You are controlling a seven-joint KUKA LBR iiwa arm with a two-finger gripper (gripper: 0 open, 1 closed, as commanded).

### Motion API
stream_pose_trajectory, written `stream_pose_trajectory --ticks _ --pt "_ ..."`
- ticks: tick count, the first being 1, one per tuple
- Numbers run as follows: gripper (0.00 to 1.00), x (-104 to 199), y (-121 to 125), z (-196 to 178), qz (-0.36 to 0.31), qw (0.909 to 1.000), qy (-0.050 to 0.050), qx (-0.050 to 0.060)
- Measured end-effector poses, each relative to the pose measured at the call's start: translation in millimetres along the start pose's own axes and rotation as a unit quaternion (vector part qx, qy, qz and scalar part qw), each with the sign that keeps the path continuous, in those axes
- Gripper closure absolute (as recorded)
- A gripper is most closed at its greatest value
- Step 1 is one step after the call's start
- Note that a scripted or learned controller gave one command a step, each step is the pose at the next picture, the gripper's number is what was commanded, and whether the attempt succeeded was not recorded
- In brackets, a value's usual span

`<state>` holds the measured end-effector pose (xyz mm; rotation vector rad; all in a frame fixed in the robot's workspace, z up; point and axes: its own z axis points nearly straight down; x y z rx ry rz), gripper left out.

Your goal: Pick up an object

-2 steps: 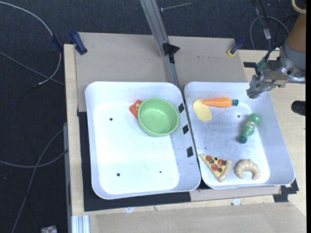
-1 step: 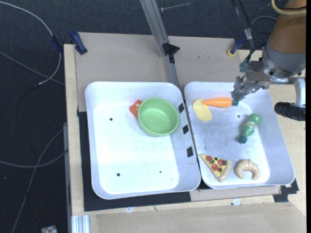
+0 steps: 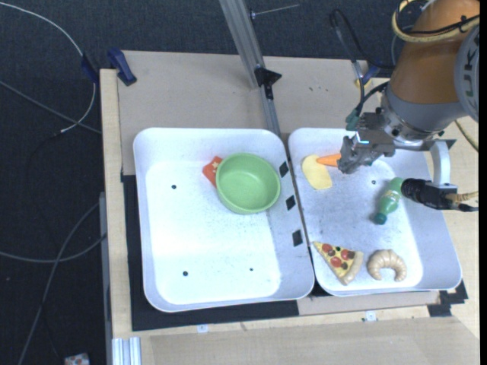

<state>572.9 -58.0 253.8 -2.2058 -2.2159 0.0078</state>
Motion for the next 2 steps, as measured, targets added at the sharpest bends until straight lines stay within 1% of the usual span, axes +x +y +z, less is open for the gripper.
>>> stream_pose_trajectory --ticks 2 --pt "1.0 117 -31 24 -0.001 1.0 0.0 0.003"
